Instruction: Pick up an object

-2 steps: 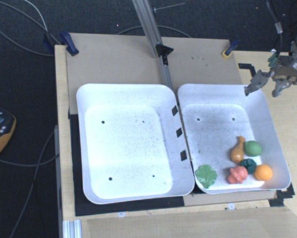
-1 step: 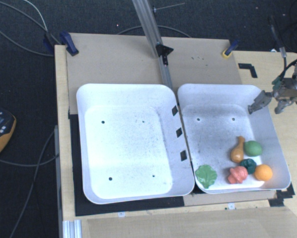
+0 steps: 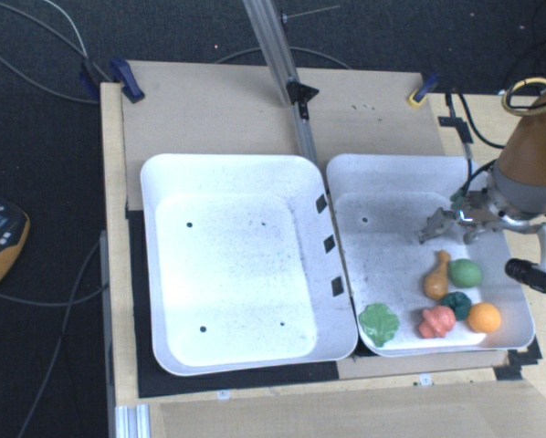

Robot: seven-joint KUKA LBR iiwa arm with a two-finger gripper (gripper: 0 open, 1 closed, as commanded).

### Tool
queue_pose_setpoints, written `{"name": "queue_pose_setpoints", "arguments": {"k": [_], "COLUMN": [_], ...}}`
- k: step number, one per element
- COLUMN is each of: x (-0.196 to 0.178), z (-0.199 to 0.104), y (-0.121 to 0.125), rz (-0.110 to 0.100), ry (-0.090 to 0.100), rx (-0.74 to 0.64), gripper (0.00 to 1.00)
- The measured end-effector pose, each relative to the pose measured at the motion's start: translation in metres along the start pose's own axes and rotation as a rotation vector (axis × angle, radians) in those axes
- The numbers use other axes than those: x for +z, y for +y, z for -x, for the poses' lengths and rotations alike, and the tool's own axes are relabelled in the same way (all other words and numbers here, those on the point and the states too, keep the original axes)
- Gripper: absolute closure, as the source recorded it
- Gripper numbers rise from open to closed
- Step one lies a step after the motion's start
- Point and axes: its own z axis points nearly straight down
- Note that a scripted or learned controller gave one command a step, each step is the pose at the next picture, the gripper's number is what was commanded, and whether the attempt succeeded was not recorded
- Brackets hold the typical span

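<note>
With the gripper (image 3: 448, 224) spread open and empty, it should be centred over the orange gourd-shaped toy (image 3: 436, 279) before descent.

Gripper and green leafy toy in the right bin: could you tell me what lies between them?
In the camera view, bare white bin floor separates the gripper from the green leafy toy.

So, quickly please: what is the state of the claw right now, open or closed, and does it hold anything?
Claw: open, holding nothing, above the bare floor of the right shallow white bin.

Bench (image 3: 255, 108) with two white bins (image 3: 232, 263)
</note>
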Motion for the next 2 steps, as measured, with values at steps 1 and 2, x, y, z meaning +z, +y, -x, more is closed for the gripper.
{"name": "queue_pose_setpoints", "arguments": {"k": [1, 2], "x": [-0.010, -0.095], "z": [0.000, -0.028], "y": [0.000, 0.064], "rz": [0.001, 0.008], "ry": [0.000, -0.002], "rx": [0.000, -0.004], "gripper": [1.00, 1.00]}}
